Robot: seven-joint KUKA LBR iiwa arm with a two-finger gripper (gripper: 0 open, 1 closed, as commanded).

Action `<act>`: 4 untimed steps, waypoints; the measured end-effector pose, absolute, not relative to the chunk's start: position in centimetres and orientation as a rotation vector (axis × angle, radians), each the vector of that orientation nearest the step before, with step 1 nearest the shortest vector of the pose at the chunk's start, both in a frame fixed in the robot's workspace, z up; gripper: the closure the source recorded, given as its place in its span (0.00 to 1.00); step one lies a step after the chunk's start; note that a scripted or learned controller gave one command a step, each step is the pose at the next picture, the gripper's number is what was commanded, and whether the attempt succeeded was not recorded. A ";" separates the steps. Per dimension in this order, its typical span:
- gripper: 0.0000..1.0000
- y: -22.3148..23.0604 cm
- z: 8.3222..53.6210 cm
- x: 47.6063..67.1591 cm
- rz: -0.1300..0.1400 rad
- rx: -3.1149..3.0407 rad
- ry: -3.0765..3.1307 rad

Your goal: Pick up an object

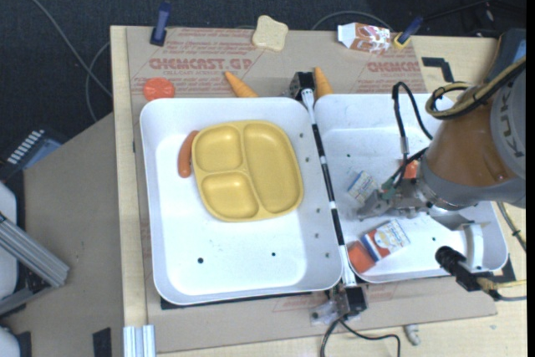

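My gripper (386,198) reaches down into the right bin (368,117) from the right, its tip low near the bin floor. Just left of it lies a small silvery-blue wrapper (360,184). Below it sits a white and orange packet (387,238) beside a red round piece (359,257). A small orange object (410,170) shows just above the wrist. The left bin (167,247) holds a yellow divided plate (247,169) with a red hot dog (185,155) at its left edge.
Behind the bins, on the bench, lie a bread slice (270,33), a carrot (240,85), an orange disc (156,88), a blue clip (160,23) and a small carton (365,36). Black cables (401,109) loop over the right bin.
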State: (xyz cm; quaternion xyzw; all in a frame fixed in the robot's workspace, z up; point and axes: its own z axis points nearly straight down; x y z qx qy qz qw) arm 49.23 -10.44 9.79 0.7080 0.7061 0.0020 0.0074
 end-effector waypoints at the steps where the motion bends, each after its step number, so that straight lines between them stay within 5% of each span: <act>1: 0.00 -16.9 10.3 58.3 0.000 2.220 2.219; 3: 0.00 -10.3 8.9 53.8 0.011 2.215 2.210; 4: 1.00 -10.2 9.9 53.9 0.014 2.215 2.212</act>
